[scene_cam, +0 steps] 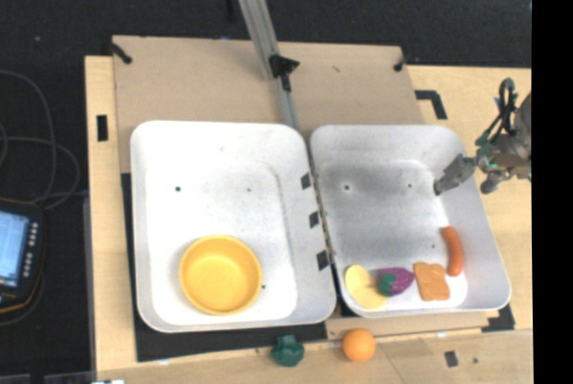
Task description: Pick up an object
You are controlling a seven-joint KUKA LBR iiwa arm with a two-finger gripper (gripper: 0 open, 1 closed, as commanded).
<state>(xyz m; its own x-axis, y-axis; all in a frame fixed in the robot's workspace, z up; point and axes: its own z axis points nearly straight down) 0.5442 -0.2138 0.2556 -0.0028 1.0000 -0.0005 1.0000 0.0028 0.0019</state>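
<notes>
The gripper (473, 174) hangs at the frame's right edge over the right bin (394, 149), fingers spread, nothing between them. Along that bin's lower wall lie four items: one orange sausage (454, 250), one toast-coloured slab (431, 281), one purple piece (391, 281), one pale yellow disc (360, 285). The left bin (224, 154) holds one yellow bowl (220, 274). On the tan bench (251, 69), lower centre, sit one orange ball (358, 345) and one green piece (287, 351).

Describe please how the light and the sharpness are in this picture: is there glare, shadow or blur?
Camera view: even, soft light, with no hard glare on the white bins; a grey shading lies across the floor of the right bin; the whole image is slightly soft, and the gripper at the right edge looks blurred, so its fingers are hard to read.
</notes>
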